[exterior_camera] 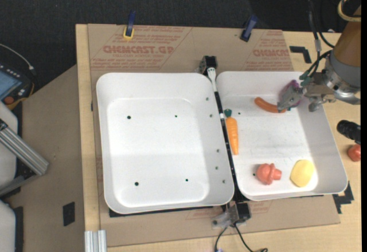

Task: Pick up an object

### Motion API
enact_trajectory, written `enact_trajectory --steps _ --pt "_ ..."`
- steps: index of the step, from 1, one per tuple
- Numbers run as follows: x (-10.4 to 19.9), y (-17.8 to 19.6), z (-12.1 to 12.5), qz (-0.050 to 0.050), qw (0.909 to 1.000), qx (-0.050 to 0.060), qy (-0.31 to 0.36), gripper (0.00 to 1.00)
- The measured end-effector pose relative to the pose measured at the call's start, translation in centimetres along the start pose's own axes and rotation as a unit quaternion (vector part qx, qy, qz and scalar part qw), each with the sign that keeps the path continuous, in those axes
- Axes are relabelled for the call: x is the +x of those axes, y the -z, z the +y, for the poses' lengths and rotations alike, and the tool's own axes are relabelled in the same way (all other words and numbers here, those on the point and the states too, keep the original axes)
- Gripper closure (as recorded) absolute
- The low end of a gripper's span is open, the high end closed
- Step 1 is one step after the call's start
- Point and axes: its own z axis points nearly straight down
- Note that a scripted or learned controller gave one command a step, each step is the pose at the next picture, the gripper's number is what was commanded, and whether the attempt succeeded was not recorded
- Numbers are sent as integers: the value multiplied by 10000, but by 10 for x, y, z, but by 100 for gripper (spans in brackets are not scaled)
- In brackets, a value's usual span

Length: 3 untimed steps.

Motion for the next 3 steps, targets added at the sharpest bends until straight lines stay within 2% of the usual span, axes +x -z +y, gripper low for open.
enact_trajectory --steps 1,2,3 --pt "-70 94 -30 -38 10000 -51 -32 0" --pt "-65 98 -28 -21 10000 -28 1 100" --pt "-64 117 -94 8 10000 10 -11 100"
